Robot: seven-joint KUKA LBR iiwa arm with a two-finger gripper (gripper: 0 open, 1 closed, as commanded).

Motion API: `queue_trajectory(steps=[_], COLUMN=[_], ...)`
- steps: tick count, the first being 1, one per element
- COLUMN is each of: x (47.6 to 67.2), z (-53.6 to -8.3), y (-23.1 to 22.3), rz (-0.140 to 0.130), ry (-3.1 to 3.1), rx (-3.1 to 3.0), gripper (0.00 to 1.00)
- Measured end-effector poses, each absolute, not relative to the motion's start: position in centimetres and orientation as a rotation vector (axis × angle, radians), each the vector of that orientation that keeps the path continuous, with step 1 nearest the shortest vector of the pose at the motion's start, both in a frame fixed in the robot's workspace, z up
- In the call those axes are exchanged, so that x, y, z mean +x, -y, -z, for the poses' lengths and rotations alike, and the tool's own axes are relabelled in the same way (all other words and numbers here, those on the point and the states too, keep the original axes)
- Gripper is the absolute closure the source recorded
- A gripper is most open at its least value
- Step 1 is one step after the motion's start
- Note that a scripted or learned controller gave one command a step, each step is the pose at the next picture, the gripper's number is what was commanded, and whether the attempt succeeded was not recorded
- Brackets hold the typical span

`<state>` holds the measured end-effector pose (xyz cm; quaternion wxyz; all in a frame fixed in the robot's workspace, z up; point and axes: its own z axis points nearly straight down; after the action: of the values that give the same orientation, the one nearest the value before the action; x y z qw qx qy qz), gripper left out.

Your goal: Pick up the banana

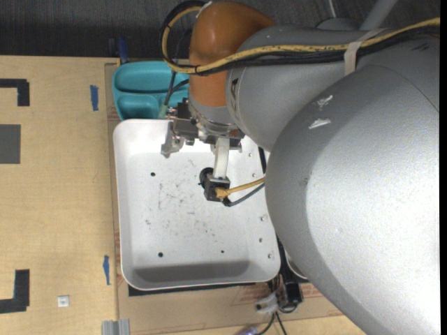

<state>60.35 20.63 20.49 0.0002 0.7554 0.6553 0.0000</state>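
My gripper (176, 139) hangs over the far part of the left white bin (167, 257), close to its back wall. The grey arm with its orange band (216, 33) reaches in from the right and covers everything to the right of this bin. The arm hides whatever lies under the gripper and under itself.
A teal plastic container (143, 89) stands just beyond the bin's back left corner, next to the gripper. The bin's floor (174, 215) carries dark scuff marks and small holes. Tan bench board (56, 187) with black and blue tape marks stretches to the left.
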Motion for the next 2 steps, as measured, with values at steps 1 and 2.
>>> queue_trajectory(steps=[1,2], x=[52.3,47.9], z=[-24.4,-8.5], y=[-14.0,-19.2], rz=[0.006,0.003], ry=[-1.753,-1.654], rx=[2.610,2.674], gripper=[0.00,0.00])
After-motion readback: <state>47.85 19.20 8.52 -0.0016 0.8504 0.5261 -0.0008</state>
